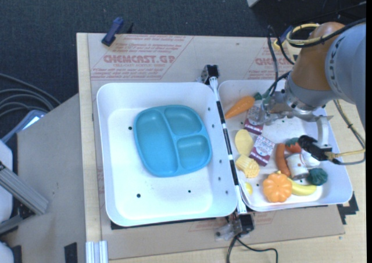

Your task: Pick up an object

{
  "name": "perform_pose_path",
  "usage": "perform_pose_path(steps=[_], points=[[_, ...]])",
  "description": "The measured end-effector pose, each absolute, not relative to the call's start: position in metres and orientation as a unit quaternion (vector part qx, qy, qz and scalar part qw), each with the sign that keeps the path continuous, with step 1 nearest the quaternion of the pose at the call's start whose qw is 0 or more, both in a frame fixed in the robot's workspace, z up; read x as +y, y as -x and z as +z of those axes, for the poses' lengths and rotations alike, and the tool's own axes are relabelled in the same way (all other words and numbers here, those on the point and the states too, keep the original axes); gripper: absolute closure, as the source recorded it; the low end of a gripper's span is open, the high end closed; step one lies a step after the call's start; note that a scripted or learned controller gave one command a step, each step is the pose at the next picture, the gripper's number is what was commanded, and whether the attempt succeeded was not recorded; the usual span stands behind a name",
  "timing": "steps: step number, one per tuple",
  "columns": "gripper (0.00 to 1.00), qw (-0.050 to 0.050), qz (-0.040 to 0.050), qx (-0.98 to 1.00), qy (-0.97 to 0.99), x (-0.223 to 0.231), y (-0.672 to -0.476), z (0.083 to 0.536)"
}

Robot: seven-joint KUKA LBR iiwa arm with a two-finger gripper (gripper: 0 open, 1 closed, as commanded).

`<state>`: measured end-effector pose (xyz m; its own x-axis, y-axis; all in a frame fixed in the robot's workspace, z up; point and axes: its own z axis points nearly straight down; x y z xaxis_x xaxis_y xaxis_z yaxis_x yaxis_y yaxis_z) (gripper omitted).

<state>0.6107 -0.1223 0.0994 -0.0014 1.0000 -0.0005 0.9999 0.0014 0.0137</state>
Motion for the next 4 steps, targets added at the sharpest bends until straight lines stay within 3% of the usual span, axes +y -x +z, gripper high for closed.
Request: perform_pose_path(steps=[1, 2, 3, 4], points=[[0.0, 0.005, 0.0045, 0.708, -0.707, -0.122, -0.611, 0.099], [1.0, 0.006, 0.0051, 0.708, -0.706, -0.122, -0.611, 0.109], [0.0, 0.006, 0.0051, 0.708, -0.707, -0.122, -0.611, 0.109], [0.0, -0.002, -0.0025, 0.707, -0.707, -0.101, -0.657, 0.084]])
